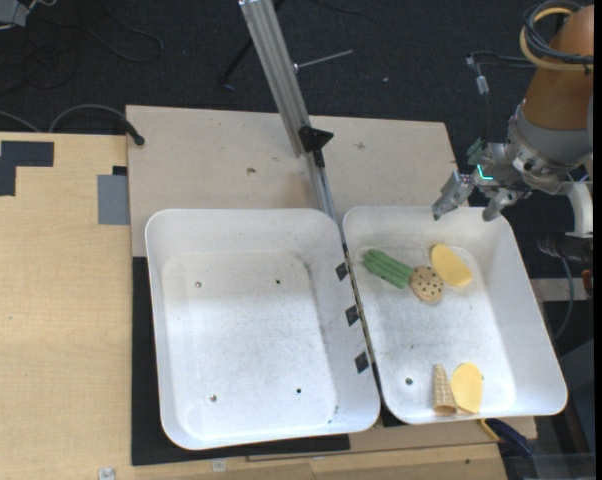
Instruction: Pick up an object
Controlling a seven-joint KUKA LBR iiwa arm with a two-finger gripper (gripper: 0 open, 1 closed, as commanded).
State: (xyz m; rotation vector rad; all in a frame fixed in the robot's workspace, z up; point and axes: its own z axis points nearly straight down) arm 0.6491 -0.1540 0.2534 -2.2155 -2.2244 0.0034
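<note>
The right bin (pixel 526 298) holds a green ridged piece (pixel 386 267), a round tan cookie with dark spots (pixel 427 285) and a yellow oval piece (pixel 451 265), grouped near its far side. At its near edge lie a tan waffle cone (pixel 443 389) and a second yellow piece (pixel 468 387). My gripper (pixel 474 199) hangs above the bin's far right corner, open, its two dark fingers spread apart with nothing between them. It is above and behind the yellow oval piece.
The left bin (pixel 171 268) stands beside the right one, with black clips (pixel 353 313) along the shared edge. A slanted aluminium rail (pixel 286 88) rises behind the bins. Wooden bench surface lies to the left.
</note>
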